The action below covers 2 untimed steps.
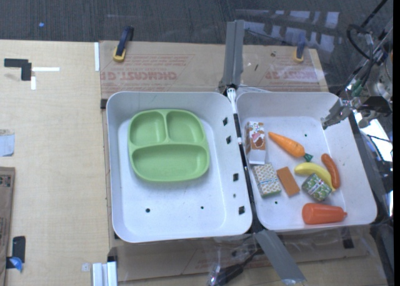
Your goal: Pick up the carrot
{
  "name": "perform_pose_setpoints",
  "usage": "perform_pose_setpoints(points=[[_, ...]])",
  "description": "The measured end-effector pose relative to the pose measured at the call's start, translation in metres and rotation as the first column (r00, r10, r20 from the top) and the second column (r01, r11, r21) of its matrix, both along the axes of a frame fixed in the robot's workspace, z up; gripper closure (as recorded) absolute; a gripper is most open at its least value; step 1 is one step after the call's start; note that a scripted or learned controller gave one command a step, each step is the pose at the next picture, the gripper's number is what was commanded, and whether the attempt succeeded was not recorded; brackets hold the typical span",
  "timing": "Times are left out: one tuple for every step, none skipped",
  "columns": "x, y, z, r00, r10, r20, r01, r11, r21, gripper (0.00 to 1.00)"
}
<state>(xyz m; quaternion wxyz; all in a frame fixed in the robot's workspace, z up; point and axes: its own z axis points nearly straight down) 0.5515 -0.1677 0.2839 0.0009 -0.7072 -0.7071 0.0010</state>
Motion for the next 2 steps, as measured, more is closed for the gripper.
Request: perform_pose_setpoints(points=[[0.0195, 0.0592, -0.185, 0.995, -0.093, 0.02, 0.093, 0.996, -0.003, 0.0], [0.0191, 0.0557, -0.1755, 0.995, -0.099, 0.019, 0.099, 0.995, -0.006, 1.0]])
